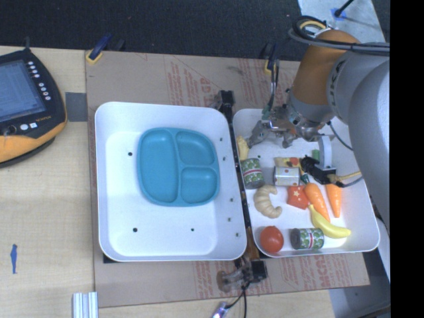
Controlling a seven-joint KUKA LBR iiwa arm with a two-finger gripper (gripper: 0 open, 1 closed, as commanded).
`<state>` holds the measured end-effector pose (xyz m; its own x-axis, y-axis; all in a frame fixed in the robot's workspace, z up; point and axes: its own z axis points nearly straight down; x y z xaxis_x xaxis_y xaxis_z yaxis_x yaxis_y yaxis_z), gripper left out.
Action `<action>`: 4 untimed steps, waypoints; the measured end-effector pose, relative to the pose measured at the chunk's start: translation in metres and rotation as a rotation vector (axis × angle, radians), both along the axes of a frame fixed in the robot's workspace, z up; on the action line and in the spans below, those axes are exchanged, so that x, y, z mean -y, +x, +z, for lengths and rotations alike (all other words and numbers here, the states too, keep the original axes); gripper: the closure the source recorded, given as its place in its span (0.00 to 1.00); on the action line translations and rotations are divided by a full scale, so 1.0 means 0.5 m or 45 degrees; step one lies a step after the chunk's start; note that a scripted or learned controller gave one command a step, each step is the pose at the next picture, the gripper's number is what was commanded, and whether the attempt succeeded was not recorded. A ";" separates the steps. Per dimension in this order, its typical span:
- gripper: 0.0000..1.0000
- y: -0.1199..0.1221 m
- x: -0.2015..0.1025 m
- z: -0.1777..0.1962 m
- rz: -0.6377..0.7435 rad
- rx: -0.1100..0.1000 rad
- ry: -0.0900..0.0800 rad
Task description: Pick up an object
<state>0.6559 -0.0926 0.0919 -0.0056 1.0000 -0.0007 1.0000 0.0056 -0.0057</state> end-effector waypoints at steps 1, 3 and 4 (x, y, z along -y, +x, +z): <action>1.00 0.000 0.002 0.021 0.003 -0.003 0.000; 0.00 0.000 0.000 0.000 0.000 0.000 0.000; 1.00 0.000 0.002 0.021 0.003 -0.003 0.000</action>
